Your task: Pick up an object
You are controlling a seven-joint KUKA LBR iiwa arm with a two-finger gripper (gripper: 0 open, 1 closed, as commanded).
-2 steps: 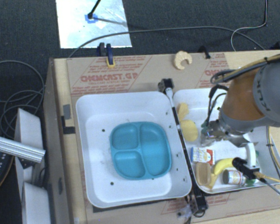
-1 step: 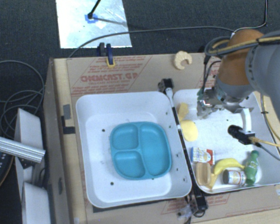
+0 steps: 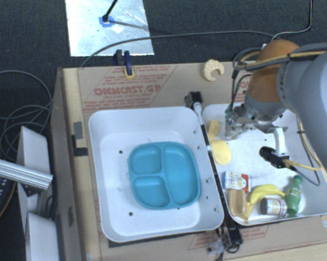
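Two white bins: left [image 3: 105,137] holds a blue tray [image 3: 163,175], right [image 3: 321,199] a banana [image 3: 262,192].

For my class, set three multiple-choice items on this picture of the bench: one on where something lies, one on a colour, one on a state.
1. Where does the divided plate lie?
A. left bin
B. right bin
C. on the cardboard outside the bins

2. What colour is the plate?
A. red
B. light blue
C. black

3. How is the green bottle placed?
A. lying among other items in the right bin
B. stacked on the plate
C. hanging from the arm

Key: 1 A, the plate sits in the left bin; 2 B, it is plainly light blue; 3 A, it lies by the banana near the bin's front corner.
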